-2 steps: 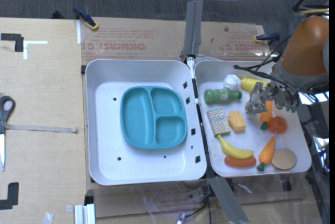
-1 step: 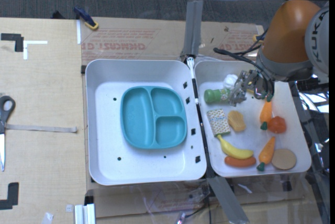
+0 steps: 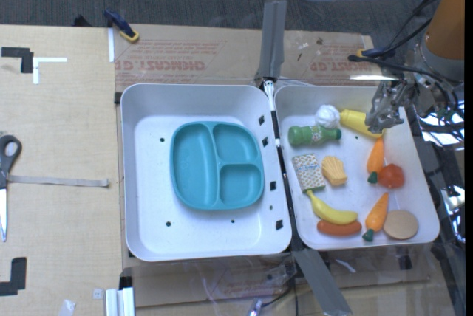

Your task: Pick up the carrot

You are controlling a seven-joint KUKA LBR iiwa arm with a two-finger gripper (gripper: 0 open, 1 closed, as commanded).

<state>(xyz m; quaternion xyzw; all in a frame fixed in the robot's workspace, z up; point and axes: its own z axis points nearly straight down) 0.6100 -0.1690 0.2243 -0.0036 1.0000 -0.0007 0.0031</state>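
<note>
We see two orange toy carrots with green tops in the right white plastic bin (image 3: 421, 159). One carrot (image 3: 376, 156) lies toward the bin's right side, just left of a red tomato-like piece (image 3: 392, 176); the other carrot (image 3: 376, 213) lies nearer, between a yellow banana (image 3: 331, 210) and a tan round disc (image 3: 400, 224).

The gripper (image 3: 384, 111) hangs over the bin's far right corner, above a yellow bottle (image 3: 358, 121); we cannot tell how its fingers stand, and nothing shows between them.

A green bottle (image 3: 313, 134) carries a pale label we cannot read. Mirrored red lettering runs across the brown cardboard (image 3: 177, 56) beyond the bins, too blurred to make out.

The left white bin (image 3: 140, 181) holds a teal divided plate (image 3: 218, 165), with bare floor all round it. The right bin is crowded, with little room between pieces near either carrot.
</note>
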